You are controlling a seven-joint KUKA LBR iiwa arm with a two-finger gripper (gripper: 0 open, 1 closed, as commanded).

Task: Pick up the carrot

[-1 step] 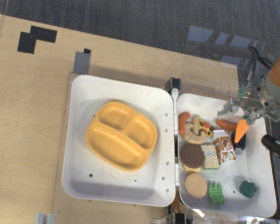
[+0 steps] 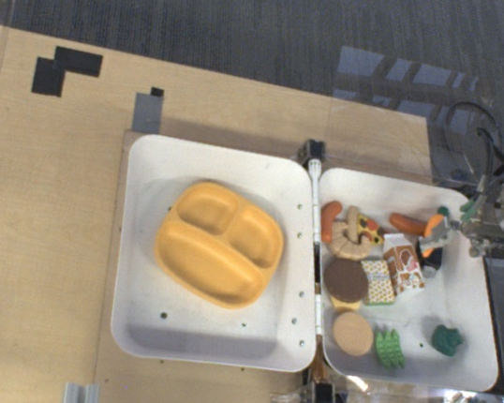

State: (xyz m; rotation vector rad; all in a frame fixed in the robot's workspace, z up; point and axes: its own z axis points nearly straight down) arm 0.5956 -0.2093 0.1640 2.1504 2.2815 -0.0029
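The carrot (image 2: 435,227) is a small orange piece with a green end, near the back right of the right bin (image 2: 485,347). My gripper (image 2: 436,235) reaches in from the right edge, and its dark fingers (image 2: 433,253) stand on either side of the carrot, closed on it. Just left of the carrot lies a red-orange sausage (image 2: 407,223). I cannot tell how high the carrot is above the bin floor.
The right bin also holds a hot dog (image 2: 329,219), a brown patty (image 2: 347,279), a tan disc (image 2: 352,333), printed cartons (image 2: 393,270), and green pieces (image 2: 389,348) (image 2: 446,340). A yellow divided plate (image 2: 219,243) lies in the left bin (image 2: 120,317).
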